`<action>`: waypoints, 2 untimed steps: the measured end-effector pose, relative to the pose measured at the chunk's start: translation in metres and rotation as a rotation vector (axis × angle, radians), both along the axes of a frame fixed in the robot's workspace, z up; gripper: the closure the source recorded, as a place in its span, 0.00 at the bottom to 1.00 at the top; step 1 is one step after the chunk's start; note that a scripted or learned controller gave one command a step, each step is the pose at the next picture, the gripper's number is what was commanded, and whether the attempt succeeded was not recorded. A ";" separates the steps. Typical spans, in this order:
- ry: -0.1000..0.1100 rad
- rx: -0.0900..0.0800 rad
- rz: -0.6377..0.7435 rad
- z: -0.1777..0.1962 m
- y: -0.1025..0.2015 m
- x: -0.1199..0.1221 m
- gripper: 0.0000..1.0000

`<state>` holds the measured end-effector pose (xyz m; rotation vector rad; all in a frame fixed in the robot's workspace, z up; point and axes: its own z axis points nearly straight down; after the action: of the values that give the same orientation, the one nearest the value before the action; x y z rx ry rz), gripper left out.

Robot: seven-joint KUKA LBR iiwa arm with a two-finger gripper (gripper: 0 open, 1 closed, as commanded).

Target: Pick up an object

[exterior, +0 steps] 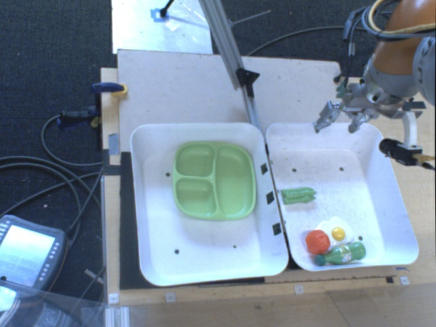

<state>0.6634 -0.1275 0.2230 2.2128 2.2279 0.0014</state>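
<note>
Two-finger grey metal gripper [340, 121] poised over far rim of right shallow white bin [381, 182], fingers spread apart, nothing between them. In that bin: ridged green pea-pod toy [298, 195] near left wall; round red tomato toy [317, 241], white fried-egg toy with yellow yolk [336, 231] and small green plastic bottle [343, 253] clustered at near edge. Divided light-green plastic plate [214, 180] inside left white bin [153, 203].

Gripper [338, 120] open over right bin's [381, 182] far edge. Green divided plate [214, 180] in left bin [153, 251]. Bottle [343, 253], tomato [317, 241] at near edge.
</note>
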 end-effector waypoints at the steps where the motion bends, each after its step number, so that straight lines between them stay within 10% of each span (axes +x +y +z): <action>1: 0.000 0.000 0.000 0.000 0.000 0.000 0.00; 2: 0.004 -0.001 -0.006 -0.046 -0.009 -0.001 0.00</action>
<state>0.6621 -0.1363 0.1774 2.2217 2.2224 -0.0036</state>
